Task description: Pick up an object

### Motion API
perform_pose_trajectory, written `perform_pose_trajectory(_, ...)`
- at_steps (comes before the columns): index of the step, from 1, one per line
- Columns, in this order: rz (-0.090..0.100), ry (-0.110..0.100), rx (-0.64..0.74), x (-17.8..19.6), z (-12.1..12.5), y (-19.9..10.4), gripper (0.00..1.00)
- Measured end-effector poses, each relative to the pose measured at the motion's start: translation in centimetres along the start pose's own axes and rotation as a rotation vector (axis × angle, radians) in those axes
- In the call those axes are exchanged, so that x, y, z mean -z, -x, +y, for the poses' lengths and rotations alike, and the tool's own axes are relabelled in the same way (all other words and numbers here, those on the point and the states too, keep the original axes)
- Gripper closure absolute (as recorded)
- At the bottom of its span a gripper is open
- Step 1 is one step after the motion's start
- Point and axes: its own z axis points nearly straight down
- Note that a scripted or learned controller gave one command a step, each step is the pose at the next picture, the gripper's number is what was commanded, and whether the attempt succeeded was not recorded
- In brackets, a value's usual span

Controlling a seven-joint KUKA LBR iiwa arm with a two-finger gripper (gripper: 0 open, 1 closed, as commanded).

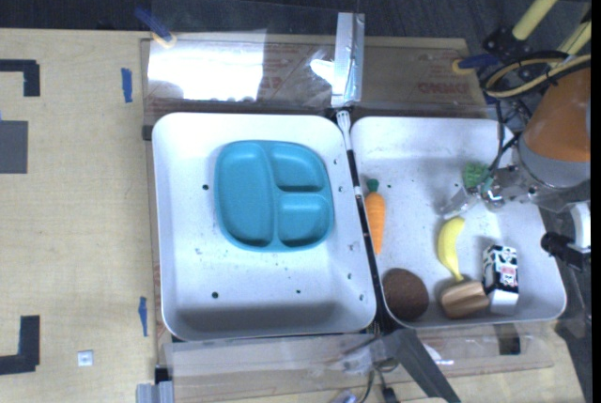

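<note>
The right bin [413, 143] holds several toy foods. An orange carrot [375, 215] lies along its left wall, and a yellow banana [452, 245] sits in the middle. At the front are a brown round fruit [405, 292], a tan bread-like piece [464, 298] and a small cow-patterned carton [501, 272]. A green leafy piece [474, 174] lies at the back right. My gripper [483, 192] hangs low over the right side of this bin, just beside the green piece and above the banana. Nothing shows held in it.
The left bin [178, 279] carries a blue divided plate [275, 194]. A clear plastic sheet [244, 63] and a metal bracket [347, 58] stand behind the bins. The grey arm with its orange band [563, 124] and cables [521, 72] crowd the right bin's far right corner.
</note>
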Motion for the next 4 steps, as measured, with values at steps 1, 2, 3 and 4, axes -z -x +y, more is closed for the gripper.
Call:
perform_pose_trajectory(1, 0.001, 0.001, 0.107, 0.1, -5.6, -5.6, 0.0)
perform_pose_trajectory(2, 0.004, -0.005, 0.226, 0.6, -6.7, -5.9, 0.0)
perform_pose_trajectory(3, 0.002, -0.001, 0.223, 1.6, -6.6, -5.9, 1.0)
perform_pose_trajectory(4, 0.001, 0.003, 0.055, 10.3, -1.7, -11.4, 1.0)
